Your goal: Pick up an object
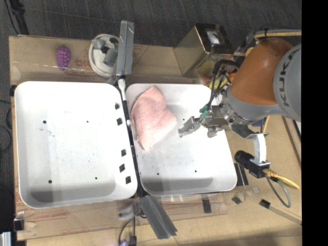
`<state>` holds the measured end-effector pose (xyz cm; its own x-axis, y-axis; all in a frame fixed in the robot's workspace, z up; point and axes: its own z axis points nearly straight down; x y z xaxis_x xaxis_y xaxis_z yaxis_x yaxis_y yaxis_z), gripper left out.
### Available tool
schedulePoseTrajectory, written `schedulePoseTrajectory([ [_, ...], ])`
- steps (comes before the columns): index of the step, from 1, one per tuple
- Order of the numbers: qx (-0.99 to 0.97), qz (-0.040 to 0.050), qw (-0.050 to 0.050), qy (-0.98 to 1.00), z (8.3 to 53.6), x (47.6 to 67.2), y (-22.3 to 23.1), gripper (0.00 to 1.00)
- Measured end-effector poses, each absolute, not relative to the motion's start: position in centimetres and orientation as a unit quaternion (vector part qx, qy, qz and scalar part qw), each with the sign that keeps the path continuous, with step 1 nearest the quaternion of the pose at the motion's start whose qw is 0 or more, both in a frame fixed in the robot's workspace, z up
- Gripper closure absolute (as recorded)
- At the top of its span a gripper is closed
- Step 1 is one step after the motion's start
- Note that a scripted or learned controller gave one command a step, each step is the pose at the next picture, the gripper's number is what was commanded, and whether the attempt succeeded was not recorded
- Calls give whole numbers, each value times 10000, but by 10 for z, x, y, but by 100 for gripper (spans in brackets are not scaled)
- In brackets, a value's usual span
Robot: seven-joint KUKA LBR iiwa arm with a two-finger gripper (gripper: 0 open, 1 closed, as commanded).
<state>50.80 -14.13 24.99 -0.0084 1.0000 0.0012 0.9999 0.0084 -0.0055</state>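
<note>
**Gripper over the right bin, beside a folded pink cloth**

The soft, pink, folded terry cloth lay in the right-hand shallow white plastic bin, up against that bin's left wall and toward its far side. Its surface looked nubbly and matte, its outline a rough wedge, wider at the top and narrowing toward the lower left. Nothing rested on it or covered it.

The grey metal gripper reached in from the right over the same bin, its tip just beside the cloth's right edge. Whether it touched the fabric could not be told, nor how far apart its fingers stood; no object was visible between them. Behind it, the arm's bulky grey wrist and glossy orange band hung above the bin's right rim, with green and yellow wires bunched at the wrist.

The left-hand shallow white bin sat alongside, separated from the right one by a dark divider rail with small black clips. Its smooth floor showed a few small dark dots. Beyond the bins, on the brown cardboard-like surface, sat a small purple knobbly object, a coil of white rope, and a shiny brass-coloured box.
</note>
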Motion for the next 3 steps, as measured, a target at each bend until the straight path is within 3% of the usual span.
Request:
schedulePoseTrajectory([
  [1, -6936, 9, 11, -7203, 263, 567, -136, 0],
  [2, -6623, 12, 14, -7492, 220, 657, -144, 0],
  [3, -6656, 2, 0, -7463, 274, 657, -112, 0],
])
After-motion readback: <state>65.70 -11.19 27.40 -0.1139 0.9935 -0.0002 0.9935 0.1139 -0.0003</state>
